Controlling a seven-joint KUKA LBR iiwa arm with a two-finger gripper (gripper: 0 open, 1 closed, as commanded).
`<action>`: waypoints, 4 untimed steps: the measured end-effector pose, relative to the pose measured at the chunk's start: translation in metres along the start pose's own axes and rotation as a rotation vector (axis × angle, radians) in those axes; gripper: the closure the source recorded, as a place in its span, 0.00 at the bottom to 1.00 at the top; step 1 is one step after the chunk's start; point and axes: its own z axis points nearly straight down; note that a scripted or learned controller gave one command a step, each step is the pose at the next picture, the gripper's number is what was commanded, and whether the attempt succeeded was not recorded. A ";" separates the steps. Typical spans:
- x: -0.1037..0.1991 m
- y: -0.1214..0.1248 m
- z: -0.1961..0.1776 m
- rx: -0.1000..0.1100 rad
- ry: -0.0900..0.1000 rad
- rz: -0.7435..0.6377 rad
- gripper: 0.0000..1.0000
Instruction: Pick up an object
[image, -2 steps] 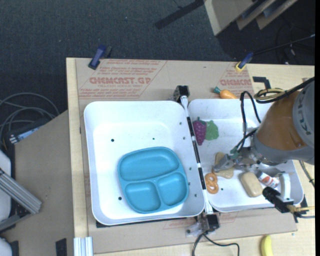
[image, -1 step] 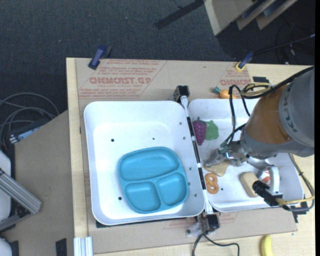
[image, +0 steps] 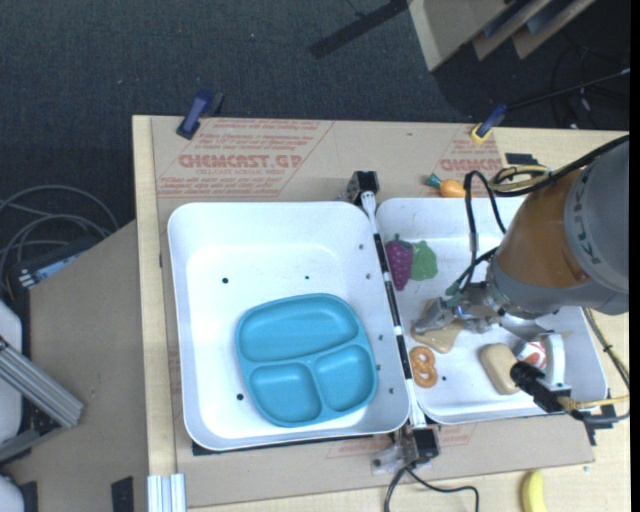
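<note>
Camera view puts us above the bench (image: 250, 160), where two white bins sit side by side; the left bin (image: 200, 250) holds a blue tray (image: 305, 357) with three compartments, lying flat toward its near side; the right bin (image: 455, 405) holds the small things. We see the arm (image: 560, 240) reaching in from the right, its orange band above the wrist, and the pincer (image: 440, 318) down low in the middle of the right bin; we cannot tell how its tips stand, since they blur into the things under them. Grapes (image: 400, 262) and a green piece (image: 425, 260) lie touching each other near the wall between the bins, at the far side; a pretzel (image: 423, 365) lies near that same wall toward the near side, just beside the pincer; a tan lump (image: 497, 367) lies further right, and a red and white thing (image: 532, 352) sits just beside it, partly under the arm. We also see an orange thing (image: 452, 187) on the bench behind the right bin, and a yellow thing (image: 533, 492) at the near edge.
</note>
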 end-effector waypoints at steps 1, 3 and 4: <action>0.003 -0.005 0.000 -0.002 -0.002 0.002 0.00; 0.008 0.002 0.000 0.002 -0.001 0.000 0.00; 0.008 0.009 0.000 0.003 -0.001 0.000 0.00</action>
